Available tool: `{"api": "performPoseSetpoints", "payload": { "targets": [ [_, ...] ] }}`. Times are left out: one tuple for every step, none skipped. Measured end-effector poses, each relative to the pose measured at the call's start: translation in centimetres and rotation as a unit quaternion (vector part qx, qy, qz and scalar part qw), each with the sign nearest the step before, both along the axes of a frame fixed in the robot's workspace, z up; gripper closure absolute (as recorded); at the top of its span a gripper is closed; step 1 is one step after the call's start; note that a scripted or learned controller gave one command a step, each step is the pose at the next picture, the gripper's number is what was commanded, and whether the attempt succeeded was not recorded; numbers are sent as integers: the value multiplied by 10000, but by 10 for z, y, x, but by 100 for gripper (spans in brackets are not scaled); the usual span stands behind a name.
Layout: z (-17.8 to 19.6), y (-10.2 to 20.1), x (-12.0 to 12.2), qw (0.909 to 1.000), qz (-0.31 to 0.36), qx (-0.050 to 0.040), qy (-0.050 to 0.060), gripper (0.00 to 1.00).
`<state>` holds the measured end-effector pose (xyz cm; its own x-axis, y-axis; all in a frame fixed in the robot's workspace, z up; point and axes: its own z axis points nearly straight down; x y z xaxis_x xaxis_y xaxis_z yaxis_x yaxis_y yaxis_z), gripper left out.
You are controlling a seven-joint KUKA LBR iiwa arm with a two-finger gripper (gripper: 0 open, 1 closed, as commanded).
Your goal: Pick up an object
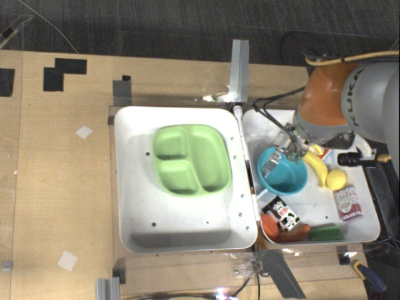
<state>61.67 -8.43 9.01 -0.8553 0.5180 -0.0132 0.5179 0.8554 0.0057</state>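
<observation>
Camera view: two white bins on the wood surface (56,186). Landmark = the blue bowl (284,175), upper-left area of the right bin (369,227).

Hand (282,156) sits at the bowl's upper rim, arm (340,102) coming down from the bowl's upper right. A silvery finger (271,163) appears to dip inside the bowl's left wall, but whether the hand is spread or pressed together: can't tell, wrist blocks too much. No sign of the rim actually pinched.

Likely target is the bowl, resting flat on the bin floor, not lifted. Other stuff rel. to the bowl: banana (315,164) touching its right side, lemon (336,179) just beyond that, small pouch (347,203) lower right, cow-print toy (284,214) and a red thing (275,227) below, green stick (325,233) further below-right. Green divided plate (190,158) well to the bowl's left, in the left bin (134,230).

Risks, my read:
- thin smooth rim, so a pinch could slip and the bowl tips or drops back;
- banana pressed against the bowl, may get nudged or jam a finger;
- bowl close to the wall btwn bins, a tilted lift could catch it.
</observation>
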Motion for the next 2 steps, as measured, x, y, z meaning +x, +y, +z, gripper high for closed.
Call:
{"api": "performPoseSetpoints", "payload": {
  "targets": [
    [1, 0, -29, 9949, -1005, 17, -20, 0],
    [0, -5, -12, 9924, -1228, 26, 5, 0]
  ]
}}
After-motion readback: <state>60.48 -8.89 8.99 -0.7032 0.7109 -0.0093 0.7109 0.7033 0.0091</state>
